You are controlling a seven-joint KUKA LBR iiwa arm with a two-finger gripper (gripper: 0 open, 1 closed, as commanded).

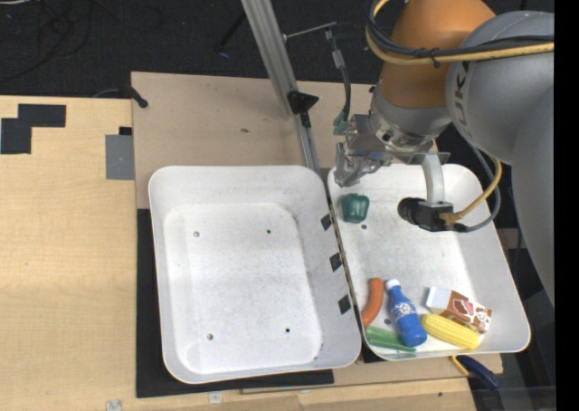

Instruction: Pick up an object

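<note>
Green pepper (354,208), a small toy piece, lies at the far left of the right bin (507,310), close against the wall it shares with the left bin (172,192) and apart from the other toys; it looks like the target, since the gripper (351,174) hangs just above it, though whether metal touches it cannot be judged from the slanted camera view; the pincer's state I cannot tell, for its tip is a dark cluster against the white floor. At the near end of the same bin sits a crowd: an orange carrot (373,301), a blue bottle (404,313), a green bean (389,339), a yellow corn cob (451,331), a white block (437,298) and a brown box (469,311), several touching.

Risks, as I judge them: the pepper is rounded and may squirt sideways under closing pressure; it sits so near the dividing wall that one side of the tool could strike the rim rather than pass beside the toy; a descent slightly off centre would push it against the wall and close on nothing.
</note>
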